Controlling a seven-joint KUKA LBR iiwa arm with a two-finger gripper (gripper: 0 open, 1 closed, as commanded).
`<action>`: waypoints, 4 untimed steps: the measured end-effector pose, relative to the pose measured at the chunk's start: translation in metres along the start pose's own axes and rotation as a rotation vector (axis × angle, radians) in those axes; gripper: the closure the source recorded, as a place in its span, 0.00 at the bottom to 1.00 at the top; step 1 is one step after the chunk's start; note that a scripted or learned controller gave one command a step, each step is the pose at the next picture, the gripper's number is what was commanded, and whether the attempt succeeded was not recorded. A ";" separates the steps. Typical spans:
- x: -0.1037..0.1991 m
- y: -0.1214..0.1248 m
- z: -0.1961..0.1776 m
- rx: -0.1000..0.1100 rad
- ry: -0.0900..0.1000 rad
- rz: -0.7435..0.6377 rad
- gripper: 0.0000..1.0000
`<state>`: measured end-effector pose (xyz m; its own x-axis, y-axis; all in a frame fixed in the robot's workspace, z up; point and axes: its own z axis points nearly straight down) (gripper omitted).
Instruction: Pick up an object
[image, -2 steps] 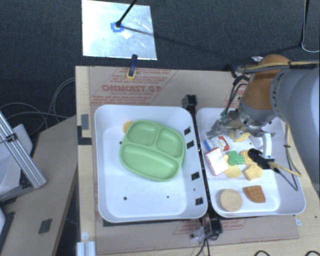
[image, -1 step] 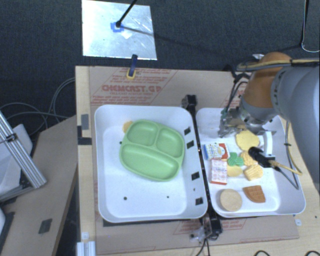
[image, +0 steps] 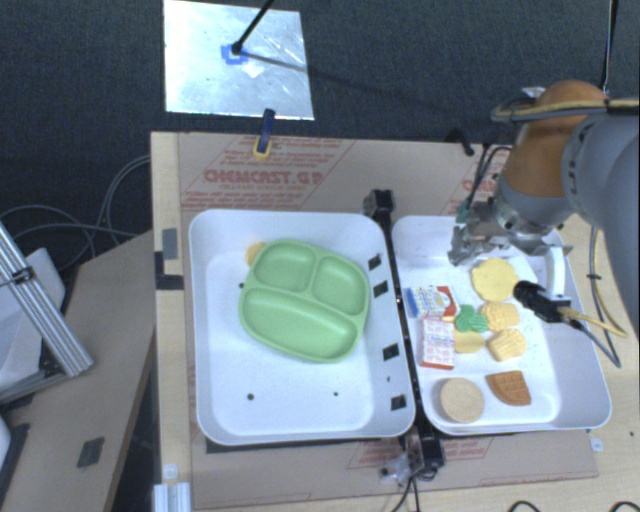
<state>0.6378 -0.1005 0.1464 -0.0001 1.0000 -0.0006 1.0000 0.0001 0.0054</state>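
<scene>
My gripper (image: 468, 248) hangs low over the far left part of the right bin (image: 590, 395), just left of a pale yellow round piece (image: 494, 279). Toy foods lie below it: a red and white packet (image: 432, 300), a second packet (image: 437, 343), a green piece (image: 470, 320), two yellow waffle pieces (image: 502, 314) (image: 508, 345), a round cracker (image: 462, 398) and a brown toast slice (image: 510, 387). I see nothing between the gripper's tips.
The left bin (image: 225, 400) holds a green divided plate (image: 303, 298) with a small yellow thing (image: 254, 251) peeking out behind its far left edge. A black divider (image: 395, 300) runs between the bins. A shiny sheet (image: 238, 60) lies beyond the bench.
</scene>
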 end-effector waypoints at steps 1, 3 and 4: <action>0.000 0.011 -0.060 -0.003 -0.001 -0.004 1.00; 0.053 -0.006 -0.069 0.006 0.002 -0.008 1.00; 0.077 -0.004 -0.087 0.003 0.001 -0.007 1.00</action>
<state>0.6337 -0.0238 0.2329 -0.0073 1.0000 0.0009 1.0000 0.0073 0.0029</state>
